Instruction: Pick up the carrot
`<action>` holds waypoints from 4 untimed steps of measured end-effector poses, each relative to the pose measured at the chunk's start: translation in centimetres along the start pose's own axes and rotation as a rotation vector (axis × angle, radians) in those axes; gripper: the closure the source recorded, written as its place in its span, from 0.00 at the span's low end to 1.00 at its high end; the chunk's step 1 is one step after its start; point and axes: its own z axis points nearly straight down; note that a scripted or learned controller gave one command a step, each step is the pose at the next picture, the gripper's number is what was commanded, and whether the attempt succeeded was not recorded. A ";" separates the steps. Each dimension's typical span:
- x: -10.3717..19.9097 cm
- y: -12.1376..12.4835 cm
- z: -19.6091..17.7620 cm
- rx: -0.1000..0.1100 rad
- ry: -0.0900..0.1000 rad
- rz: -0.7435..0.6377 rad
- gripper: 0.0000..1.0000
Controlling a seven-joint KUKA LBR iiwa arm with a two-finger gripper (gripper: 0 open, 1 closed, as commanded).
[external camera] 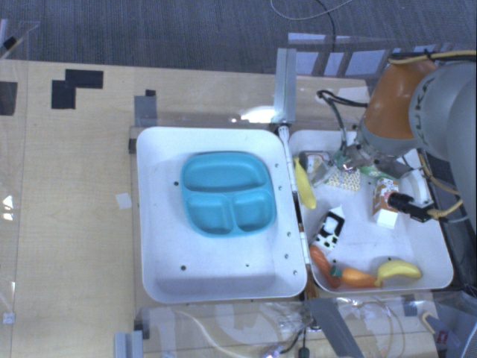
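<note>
1. Carrot lies at the near edge of the right bin, between a red thing and a yellow banana.
2. On the left, the wooden worktop has black marks on it.
3. Next comes the left bin, with a blue tray that has three parts.
4. Along the right bin's left wall lies a long yellow thing.
5. A small black and white box sits in the middle of that bin.
6. The end effector is low over the far part of the right bin, well apart from the carrot. I cannot tell if it is open or closed, or if it has hold of anything.
7. A small carton stands just beside it.
8. The grey arm with its orange band comes in from the right.
</note>
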 end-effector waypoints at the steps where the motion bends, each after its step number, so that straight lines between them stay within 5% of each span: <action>1: -0.2 1.6 0.1 0.007 0.002 -0.076 0.00; 2: 2.6 5.4 -8.8 0.020 0.016 -0.184 0.00; 3: 14.0 1.6 -9.0 0.021 0.020 -0.324 0.00; 4: 9.1 2.2 -8.9 0.021 0.019 -0.333 0.00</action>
